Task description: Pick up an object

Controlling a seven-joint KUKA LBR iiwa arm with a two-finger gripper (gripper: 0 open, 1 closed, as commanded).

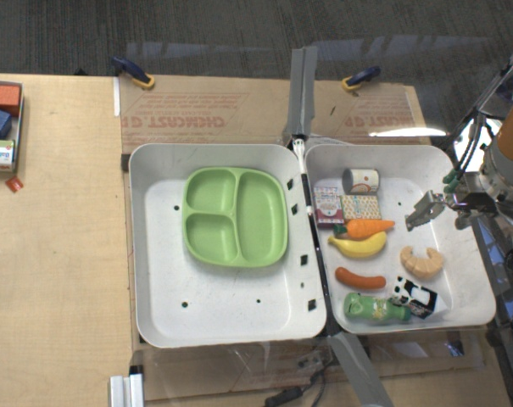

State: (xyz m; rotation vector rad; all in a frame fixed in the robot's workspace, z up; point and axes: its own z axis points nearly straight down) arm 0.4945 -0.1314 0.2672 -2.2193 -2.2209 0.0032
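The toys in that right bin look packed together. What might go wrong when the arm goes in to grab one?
The carrot lies touching the banana, so the gripper might nudge or catch both. The croissant is rounded and could slip out. The green packet sits close to the bin's near wall, leaving little room beside it.

Grey metal gripper (427, 209) with pale, angular fingers (420, 211), mounted on a darker wrist block. Orange band (505, 136) above the wrist, rounded and matte. Thin dark cables (465, 149) looping alongside the arm (492, 168). Bright glare on the shiny housing.
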